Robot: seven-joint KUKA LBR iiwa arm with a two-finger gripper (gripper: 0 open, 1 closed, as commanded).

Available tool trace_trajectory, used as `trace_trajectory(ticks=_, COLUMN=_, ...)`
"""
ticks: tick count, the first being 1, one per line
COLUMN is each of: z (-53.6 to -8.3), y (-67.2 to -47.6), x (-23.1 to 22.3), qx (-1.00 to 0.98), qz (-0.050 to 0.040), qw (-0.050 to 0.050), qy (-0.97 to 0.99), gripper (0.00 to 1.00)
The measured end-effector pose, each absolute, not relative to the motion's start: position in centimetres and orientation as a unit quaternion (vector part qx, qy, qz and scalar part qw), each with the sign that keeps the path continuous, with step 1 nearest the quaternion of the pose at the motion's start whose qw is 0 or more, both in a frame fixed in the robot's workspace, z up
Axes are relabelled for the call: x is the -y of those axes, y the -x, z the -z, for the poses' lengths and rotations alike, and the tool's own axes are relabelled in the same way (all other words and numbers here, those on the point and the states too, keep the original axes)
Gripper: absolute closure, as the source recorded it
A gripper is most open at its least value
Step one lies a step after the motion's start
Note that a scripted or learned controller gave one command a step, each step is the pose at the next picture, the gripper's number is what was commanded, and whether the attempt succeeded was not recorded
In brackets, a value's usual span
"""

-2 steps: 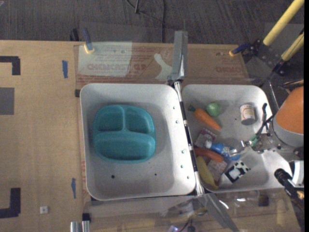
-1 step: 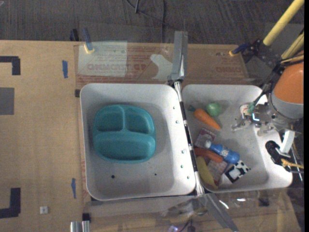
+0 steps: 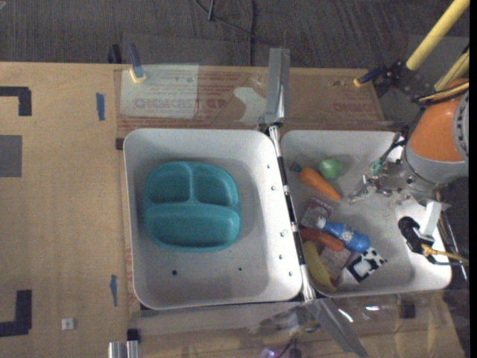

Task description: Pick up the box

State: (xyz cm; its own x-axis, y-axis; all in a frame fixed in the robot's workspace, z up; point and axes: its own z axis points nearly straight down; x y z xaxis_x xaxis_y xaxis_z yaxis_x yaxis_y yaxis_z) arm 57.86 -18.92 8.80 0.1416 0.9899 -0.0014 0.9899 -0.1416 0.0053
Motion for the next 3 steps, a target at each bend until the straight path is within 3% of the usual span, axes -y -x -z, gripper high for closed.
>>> trace_trajectory(ticks=1, z=-8.9, y=-49.3, x=19.8, qx=-0.694, qz=-0.0018, qw=0.003, qy=-0.72, gripper=0.0)
trace_trajectory(ticks=2, z=-9.9, y=-49.4, x=20.3, qx=-0.692, qz=-0.0016, qw=0.009, qy=-0.722, gripper=1.0)
trace_trajectory(ticks=3, z=-9.9, y=-49.4, x=20.3, qx=-0.692, qz=-0.0016, qw=0.009, qy=-0.722, gripper=0.0)
